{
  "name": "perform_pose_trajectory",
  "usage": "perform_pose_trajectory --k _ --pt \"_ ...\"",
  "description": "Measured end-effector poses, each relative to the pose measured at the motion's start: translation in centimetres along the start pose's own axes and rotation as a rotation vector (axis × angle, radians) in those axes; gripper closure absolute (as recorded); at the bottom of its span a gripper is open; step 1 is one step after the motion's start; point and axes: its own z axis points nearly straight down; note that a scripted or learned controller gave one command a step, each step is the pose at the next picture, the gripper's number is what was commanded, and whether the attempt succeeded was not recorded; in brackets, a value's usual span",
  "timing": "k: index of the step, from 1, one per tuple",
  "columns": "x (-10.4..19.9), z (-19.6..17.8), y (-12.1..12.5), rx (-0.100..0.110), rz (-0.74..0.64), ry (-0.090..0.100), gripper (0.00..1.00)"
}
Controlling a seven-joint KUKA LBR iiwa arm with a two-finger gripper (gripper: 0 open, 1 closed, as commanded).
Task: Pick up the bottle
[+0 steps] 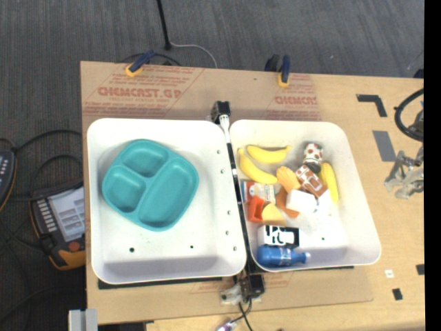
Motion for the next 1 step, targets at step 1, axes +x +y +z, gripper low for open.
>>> perform_pose_trajectory --k 1 --pt "-0.17 -1.03 -0.04 0.003 0.001 -0.004 1.0"
